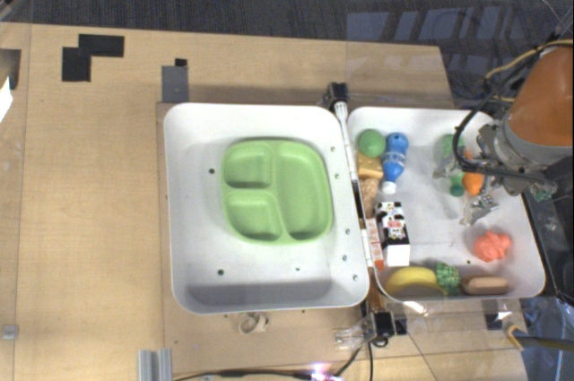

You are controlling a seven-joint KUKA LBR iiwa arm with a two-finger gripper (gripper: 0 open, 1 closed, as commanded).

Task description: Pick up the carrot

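The carrot (473, 184) is a small orange piece with a green top. It lies in the upper right part of the right bin (421, 218). My gripper (473, 191) is directly over it, at the end of the grey arm with the orange band (545, 101) that comes in from the right. The gripper's body covers part of the carrot. I cannot make out whether the carrot touches the bin floor or is off it.
Sharing the right bin are a green ball (370, 142), a blue bottle (395, 157), a black-and-white carton (392, 223), a banana (413, 280), broccoli (447, 278), a sausage (487, 285) and a pink lump (491, 246). The left bin (193, 272) holds a green divided plate (273, 191).
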